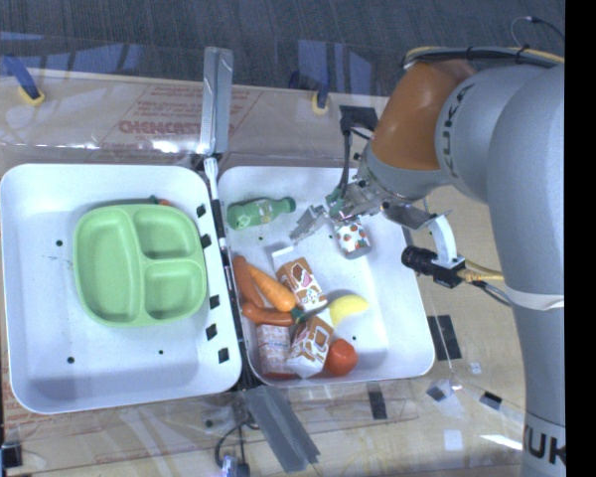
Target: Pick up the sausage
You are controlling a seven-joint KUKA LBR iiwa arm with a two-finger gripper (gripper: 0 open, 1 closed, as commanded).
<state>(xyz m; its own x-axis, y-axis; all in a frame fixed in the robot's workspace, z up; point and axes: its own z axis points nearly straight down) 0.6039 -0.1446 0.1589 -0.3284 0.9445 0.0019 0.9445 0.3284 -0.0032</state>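
Note:
The sausage [266, 315] is a reddish-brown link lying in the right bin [402, 341], near its left wall. It rests just below an orange carrot [262, 281] and beside some snack packets. My gripper [313, 224] hangs over the upper middle of the same bin, up and to the right of the sausage and well apart from it. It is between a green bottle [259, 212] and a small white spotted item [351, 238]. I see nothing held in it.
The right bin also holds printed snack packets [301, 283], a yellow lemon [349, 309] and a red tomato [341, 358], crowded around the sausage. A green divided plate [139, 263] lies in the left bin [40, 366]. The grey arm enters from the right.

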